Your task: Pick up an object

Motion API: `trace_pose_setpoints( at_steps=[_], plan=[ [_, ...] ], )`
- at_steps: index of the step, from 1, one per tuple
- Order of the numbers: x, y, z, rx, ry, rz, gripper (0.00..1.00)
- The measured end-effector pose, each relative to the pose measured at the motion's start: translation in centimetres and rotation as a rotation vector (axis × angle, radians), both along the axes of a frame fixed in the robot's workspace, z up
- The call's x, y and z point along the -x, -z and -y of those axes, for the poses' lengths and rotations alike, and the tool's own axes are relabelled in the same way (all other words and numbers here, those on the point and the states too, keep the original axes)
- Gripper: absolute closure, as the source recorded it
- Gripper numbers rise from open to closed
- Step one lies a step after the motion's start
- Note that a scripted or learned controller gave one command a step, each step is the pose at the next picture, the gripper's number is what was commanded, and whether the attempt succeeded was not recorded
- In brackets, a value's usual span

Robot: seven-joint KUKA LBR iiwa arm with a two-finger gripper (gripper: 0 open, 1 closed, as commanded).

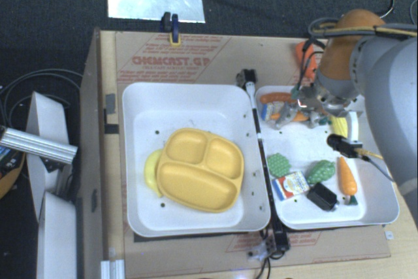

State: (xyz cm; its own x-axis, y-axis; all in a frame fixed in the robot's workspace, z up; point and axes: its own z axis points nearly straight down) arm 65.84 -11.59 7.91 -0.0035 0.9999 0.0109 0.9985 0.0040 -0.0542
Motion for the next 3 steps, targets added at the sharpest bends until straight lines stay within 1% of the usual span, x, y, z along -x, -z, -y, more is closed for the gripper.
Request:
trace_pose_setpoints(
  at_steps=[1,2,3],
  plan=[
    [-0.1,0.0,1.3,0.002,0.000,0.007,0.00],
    [-0.2,0.0,2.9,0.007,0.001,0.018,0.00],
    [-0.6,-0.3,6.7,-0.014,0.002,0.018,0.00]
  ],
)
